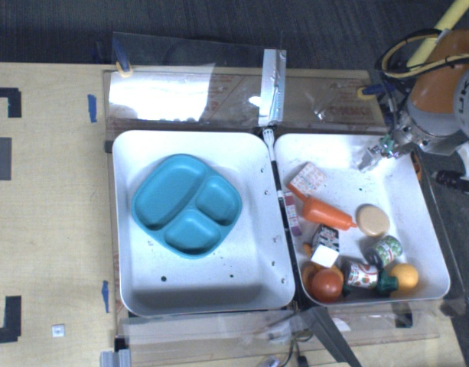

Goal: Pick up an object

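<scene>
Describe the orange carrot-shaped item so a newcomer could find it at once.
Look in the right white bin, near its middle. The carrot lies slanted between a pink-checked packet and a tan disc. It alone is long, tapered and orange.

Blue divided plate (pixel 187 203) in left bin (pixel 127 281)

Blue plate (pixel 187 202), orange carrot (pixel 328 214)
</scene>
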You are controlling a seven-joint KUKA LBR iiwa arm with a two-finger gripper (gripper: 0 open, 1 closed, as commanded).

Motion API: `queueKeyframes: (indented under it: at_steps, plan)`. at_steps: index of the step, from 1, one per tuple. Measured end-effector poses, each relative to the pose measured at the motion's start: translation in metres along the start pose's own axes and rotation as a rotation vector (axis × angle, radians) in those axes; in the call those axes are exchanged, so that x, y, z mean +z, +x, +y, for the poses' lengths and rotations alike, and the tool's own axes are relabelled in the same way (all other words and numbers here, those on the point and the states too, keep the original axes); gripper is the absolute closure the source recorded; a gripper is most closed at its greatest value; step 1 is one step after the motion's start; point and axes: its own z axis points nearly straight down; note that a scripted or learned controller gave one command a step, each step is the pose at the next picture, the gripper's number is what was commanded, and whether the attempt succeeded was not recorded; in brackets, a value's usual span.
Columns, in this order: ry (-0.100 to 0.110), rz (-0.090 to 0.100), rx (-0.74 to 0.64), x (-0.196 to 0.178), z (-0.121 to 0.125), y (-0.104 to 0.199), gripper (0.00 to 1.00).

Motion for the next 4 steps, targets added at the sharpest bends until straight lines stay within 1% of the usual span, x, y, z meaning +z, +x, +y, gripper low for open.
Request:
queueKeyframes:
  at_steps: [1, 3, 4]
  plan:
    - [-0.001, -0.009, 0.161, 0.0148, -0.0062, -0.0068, 1.00]
    - [-0.004, -0.006, 0.516, 0.0148, -0.0043, -0.0044, 1.00]
    - [-0.005, -0.007, 0.688, 0.0147, -0.0032, -0.0021, 1.00]
